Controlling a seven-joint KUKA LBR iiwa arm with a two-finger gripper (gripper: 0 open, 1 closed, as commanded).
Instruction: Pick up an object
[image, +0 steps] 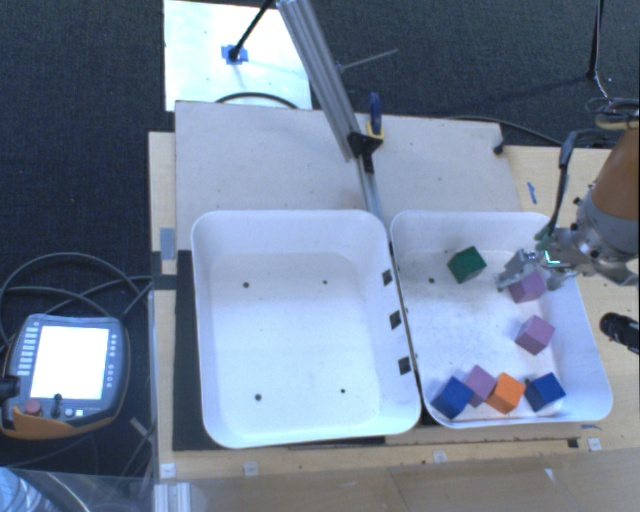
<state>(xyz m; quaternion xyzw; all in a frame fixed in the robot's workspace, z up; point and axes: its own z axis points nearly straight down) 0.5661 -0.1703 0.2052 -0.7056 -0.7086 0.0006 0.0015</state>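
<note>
Reaching in from the right, the arm (615, 205) positions its pincer (528, 272) low over the right bin (597, 395), directly at a purple block (527, 287) near the bin's upper right area. The metal fingers sit at the block's top edge, touching or nearly touching it; whether they are spread, closed, or clamped on the block cannot be determined from this angle, so no hold can be confirmed.

The target lies apart from its neighbours, which likely explains its selection: free sides give the fingers room to descend. A green block (466, 264) rests to its left, near but separate. A second purple block (534, 334) lies below it, also separate.

Along the bin's lower wall, four blocks form a tight row: a blue block (452, 396), a third purple block (481, 383), an orange block (506, 392), and a second blue block (545, 391). Their close packing against the wall would hinder finger entry.

The left bin (215, 235) shares the counter (300, 150), joined edge to edge with the right bin.
</note>
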